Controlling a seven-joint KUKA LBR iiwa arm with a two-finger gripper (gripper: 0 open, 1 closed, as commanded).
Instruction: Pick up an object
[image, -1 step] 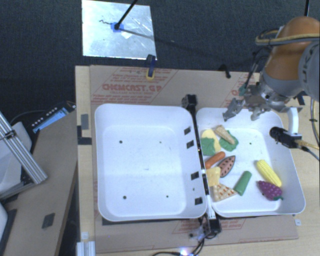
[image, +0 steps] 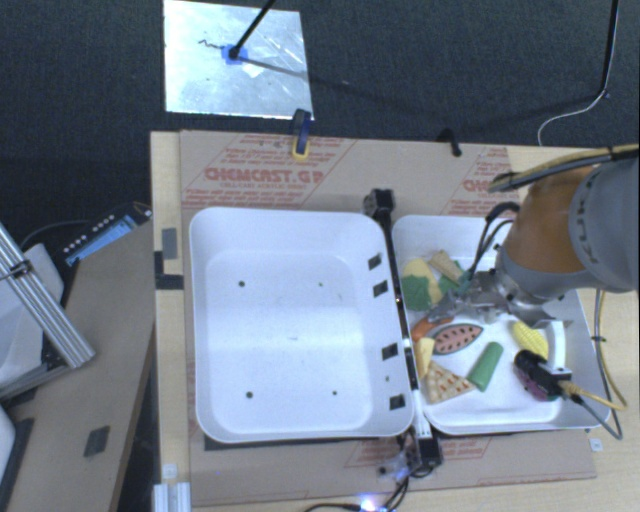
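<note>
Two white bins; we count one green stick and one corn cob; gripper opening indiscernible

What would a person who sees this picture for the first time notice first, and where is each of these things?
The grey arm with its orange band reaches in from the right, its gripper low over the right bin. That bin is crowded with small colourful toys, such as a green cylinder, a watermelon slice and a yellow corn cob. The left bin beside it is a big plain white area.
</note>
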